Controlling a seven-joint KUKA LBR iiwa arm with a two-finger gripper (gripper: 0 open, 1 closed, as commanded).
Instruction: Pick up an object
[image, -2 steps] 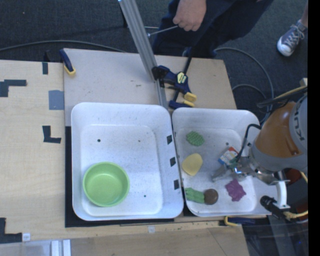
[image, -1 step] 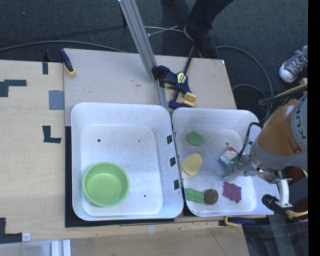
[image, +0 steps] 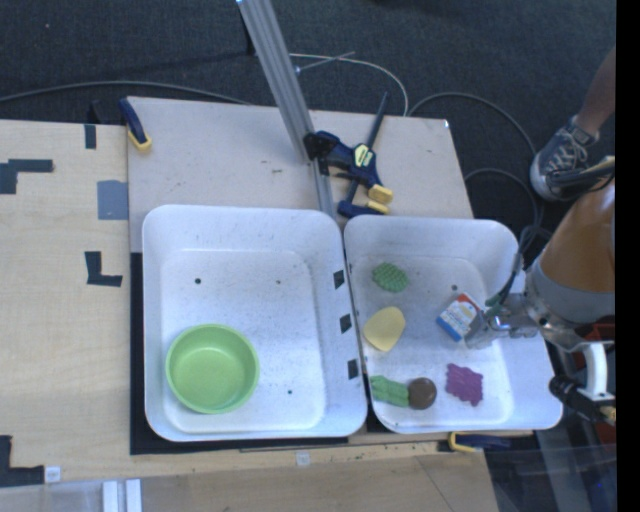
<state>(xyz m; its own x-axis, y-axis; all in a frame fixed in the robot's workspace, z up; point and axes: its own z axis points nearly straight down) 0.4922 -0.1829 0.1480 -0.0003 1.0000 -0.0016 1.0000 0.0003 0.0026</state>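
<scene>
The bench carries two shallow white bins side by side. The left bin holds a green bowl near its front left corner. The right bin holds every small candidate for the pick.

The arm enters over the right edge of the right bin. The gripper sits low inside that bin, close to the right wall, about midway between back and front edges. Finger state cannot be determined: the tips blur into the wrist hardware, and no gap or closure is resolved.

Contents of the right bin, largest first:
- Yellow wedge-shaped piece, near the left wall, mid-depth.
- Green ridged piece, toward the back left.
- Purple jagged piece, toward the front right corner.
- Green block, near the front left corner, long axis roughly along the front edge.
- Small carton, white and blue with a red end, right of centre.
- Brown ball, touching the right end of the green block.

Governing relation: the carton is the nearest item. It lies just beside the gripper, on the side toward the left wall, and appears to touch or nearly touch it. Its long axis runs diagonally, from front left to back right. It is not seen between the fingers, so no grasp is confirmed. The purple jagged piece is next nearest, toward the front edge.
</scene>
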